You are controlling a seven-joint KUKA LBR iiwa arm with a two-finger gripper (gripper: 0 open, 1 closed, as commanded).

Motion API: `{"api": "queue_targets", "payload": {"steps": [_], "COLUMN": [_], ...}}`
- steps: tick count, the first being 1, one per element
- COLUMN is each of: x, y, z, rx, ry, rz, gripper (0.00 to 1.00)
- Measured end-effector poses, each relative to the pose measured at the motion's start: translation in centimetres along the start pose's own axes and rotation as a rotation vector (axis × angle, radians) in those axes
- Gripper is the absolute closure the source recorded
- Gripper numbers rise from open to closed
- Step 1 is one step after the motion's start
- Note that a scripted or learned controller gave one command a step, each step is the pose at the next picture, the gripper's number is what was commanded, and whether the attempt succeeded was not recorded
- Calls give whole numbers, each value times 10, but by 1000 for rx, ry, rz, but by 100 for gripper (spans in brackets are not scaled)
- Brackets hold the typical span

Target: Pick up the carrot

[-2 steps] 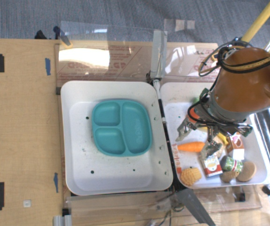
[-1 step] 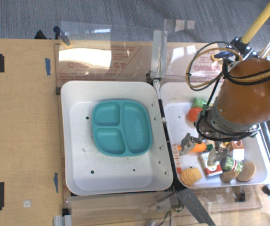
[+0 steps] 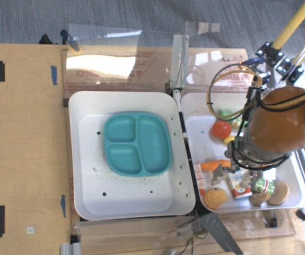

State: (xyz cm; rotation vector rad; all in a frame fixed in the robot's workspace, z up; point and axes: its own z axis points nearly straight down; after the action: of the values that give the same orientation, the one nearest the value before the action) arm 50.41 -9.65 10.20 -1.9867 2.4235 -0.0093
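Risk of clipping the red tomato or round biscuit crowding the small orange carrot in the right white bin; tool opening impossible to tell.

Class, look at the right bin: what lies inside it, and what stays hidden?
Inside the right bin: a carrot, a tomato, a cookie and a small carton. The arm covers the bin's middle, hiding whatever lies beneath.

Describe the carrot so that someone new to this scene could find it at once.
Look in the right-hand white bin, beside the bin holding the teal divided plate. The carrot lies near that bin's left wall, below the red tomato. It is the only long, slim orange piece; the neighbours are round or boxy.
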Motion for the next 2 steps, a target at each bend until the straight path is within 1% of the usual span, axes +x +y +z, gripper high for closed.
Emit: {"api": "queue_targets", "payload": {"steps": [1, 2], "x": [-5, -20], "y": [-31, -116], "z": [6, 5], "rx": [7, 14], "ry": [4, 0], "rz": [-258, -32], "gripper": [0, 0]}}
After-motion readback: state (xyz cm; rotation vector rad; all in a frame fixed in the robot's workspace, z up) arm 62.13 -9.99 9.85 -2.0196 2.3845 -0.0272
